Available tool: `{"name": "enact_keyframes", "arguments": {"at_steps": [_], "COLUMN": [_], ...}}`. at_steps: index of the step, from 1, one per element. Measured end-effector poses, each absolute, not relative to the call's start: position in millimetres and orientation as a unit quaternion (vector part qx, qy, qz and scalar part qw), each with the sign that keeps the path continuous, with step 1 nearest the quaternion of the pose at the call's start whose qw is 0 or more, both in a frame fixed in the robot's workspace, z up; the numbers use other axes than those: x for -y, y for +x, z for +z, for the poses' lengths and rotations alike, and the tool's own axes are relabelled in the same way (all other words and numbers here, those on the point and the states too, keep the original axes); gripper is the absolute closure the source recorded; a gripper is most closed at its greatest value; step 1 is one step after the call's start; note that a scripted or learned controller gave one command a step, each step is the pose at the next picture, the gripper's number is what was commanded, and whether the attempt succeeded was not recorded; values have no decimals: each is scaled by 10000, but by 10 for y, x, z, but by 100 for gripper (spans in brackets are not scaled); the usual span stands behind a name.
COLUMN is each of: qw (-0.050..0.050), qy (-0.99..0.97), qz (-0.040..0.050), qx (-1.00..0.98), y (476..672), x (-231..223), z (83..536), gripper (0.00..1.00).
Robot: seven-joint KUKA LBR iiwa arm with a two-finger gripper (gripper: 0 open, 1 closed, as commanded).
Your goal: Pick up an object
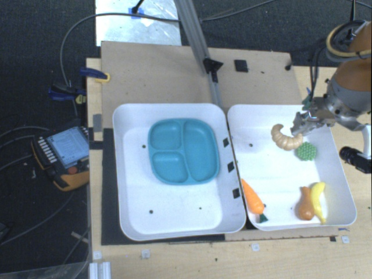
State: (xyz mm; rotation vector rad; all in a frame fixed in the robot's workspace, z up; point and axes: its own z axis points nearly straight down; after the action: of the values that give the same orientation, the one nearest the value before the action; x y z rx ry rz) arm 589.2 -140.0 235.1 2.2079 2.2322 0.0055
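The right bin (264, 121) holds a tan curved piece (284, 138), a green knobbly ball (306, 151), an orange carrot (252, 197), a yellow banana (318, 200) and an orange-brown piece (304, 208) lying against the banana. My gripper (303, 124) reaches in from the right and hangs low at the far right part of this bin. Its tip is just above and to the right of the tan curved piece, close to its upper end. Whether it touches that piece is hidden by the gripper body.
A blue divided plate (183, 151) lies in the left bin (133, 208). The bins' shared rims (228, 156) run between them. A metal pole (195, 28) slants over the bench at the back. Cables and a handheld device (64, 156) lie off the bench's left side.
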Motion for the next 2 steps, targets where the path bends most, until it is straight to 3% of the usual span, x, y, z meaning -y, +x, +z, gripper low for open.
{"name": "enact_keyframes", "arguments": {"at_steps": [2], "qw": [8], "qy": [7037], "qz": [18], "qx": [-7105], "y": [6216], "x": [440], "z": [2495], "gripper": [100]}}
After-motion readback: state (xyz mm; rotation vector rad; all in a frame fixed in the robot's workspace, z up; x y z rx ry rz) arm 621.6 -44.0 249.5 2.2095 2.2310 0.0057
